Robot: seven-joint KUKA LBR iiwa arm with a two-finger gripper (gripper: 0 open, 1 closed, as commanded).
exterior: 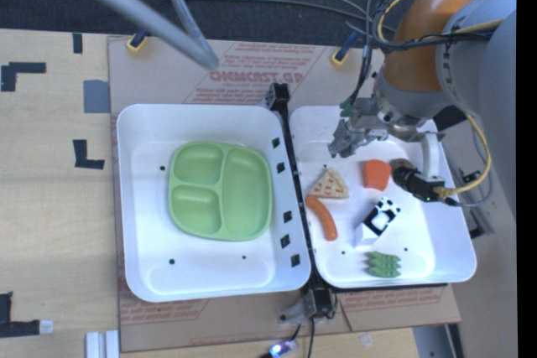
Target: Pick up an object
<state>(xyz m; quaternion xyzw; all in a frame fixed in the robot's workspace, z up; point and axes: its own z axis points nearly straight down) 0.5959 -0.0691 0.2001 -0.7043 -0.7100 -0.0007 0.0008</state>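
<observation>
A: Where is the gripper (342,145) sitting?

B: Right of centre in the frame, over the upper left part of the right bin (453,260), hanging off the grey arm (478,54) with its orange band. Whether it is released or clenched, I cannot tell.

A: And the things it could pick?

B: All in that right bin. A pizza-slice toy (332,185) lies just below the gripper, an orange sausage (323,217) below that near the bin's left wall, and an orange-red block (377,174) to the right of the slice. A black-and-white block (379,219) sits lower (towards the middle), with a green leafy piece (383,265) near the bottom edge.

A: The left bin (134,205)?

B: It holds a green divided plate (221,189), well apart from the gripper
</observation>
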